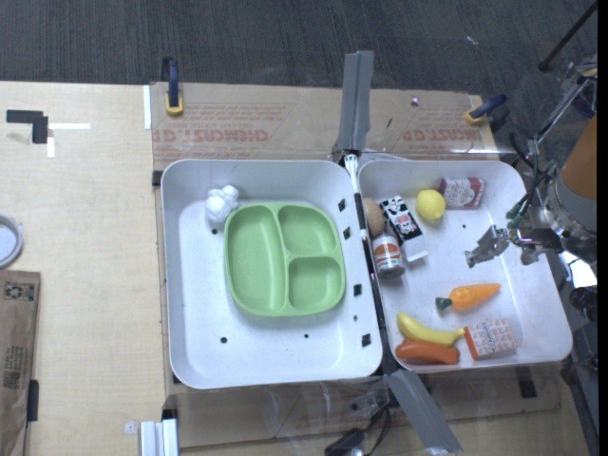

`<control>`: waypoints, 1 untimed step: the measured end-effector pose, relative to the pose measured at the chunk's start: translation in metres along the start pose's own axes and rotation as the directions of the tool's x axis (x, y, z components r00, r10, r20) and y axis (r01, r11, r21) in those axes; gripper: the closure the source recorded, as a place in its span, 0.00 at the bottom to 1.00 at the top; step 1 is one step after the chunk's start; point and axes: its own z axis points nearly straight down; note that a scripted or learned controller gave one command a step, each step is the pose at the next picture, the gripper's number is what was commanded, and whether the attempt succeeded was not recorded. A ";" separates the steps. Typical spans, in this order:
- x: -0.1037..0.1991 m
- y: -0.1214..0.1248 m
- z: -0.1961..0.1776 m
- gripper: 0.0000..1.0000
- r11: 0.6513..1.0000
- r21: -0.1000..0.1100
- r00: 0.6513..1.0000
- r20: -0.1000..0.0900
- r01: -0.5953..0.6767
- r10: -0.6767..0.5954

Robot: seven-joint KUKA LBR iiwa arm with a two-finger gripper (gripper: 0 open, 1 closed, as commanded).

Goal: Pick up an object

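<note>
The jaws hang over the right bin, above and just right of the carrot; their spread cannot be told at this resolution. Nothing appears between them. Also in the right bin: lemon, banana, can. The left bin holds a green divided tray.
</note>
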 end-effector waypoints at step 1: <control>-0.001 0.000 -0.008 1.00 1.000 0.001 1.000 0.000 -0.001 0.001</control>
